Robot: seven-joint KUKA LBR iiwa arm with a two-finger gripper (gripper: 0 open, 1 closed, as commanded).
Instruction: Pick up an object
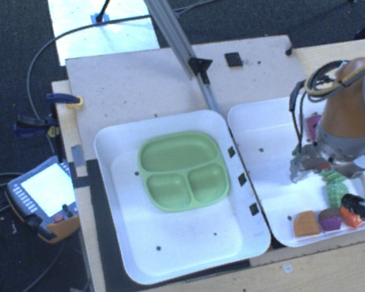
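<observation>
Gripper (303, 168) sits low over the right bin (263, 127), roughly mid-bin, toward its right half. Can't tell its state from this angle; the wrist and orange band cover most of it. Nothing visibly held.

Right bin contents: green object (335, 186) just beside the gripper on its near-right side, partly under the arm. Pink object (313, 127) at the far side of the arm, mostly hidden. Along the bin's near edge, in a row: orange object (305, 223), purple object (330, 220) touching it, then a red-orange object (350, 217) partly behind a black fitting. All candidates for the pick lie in this bin.

Left bin (139, 254): one green divided plate (184, 171), three compartments, lying flat in the far half, nothing in the compartments.

Handheld pendant (44, 199) lies on the floor left of the bench.
</observation>
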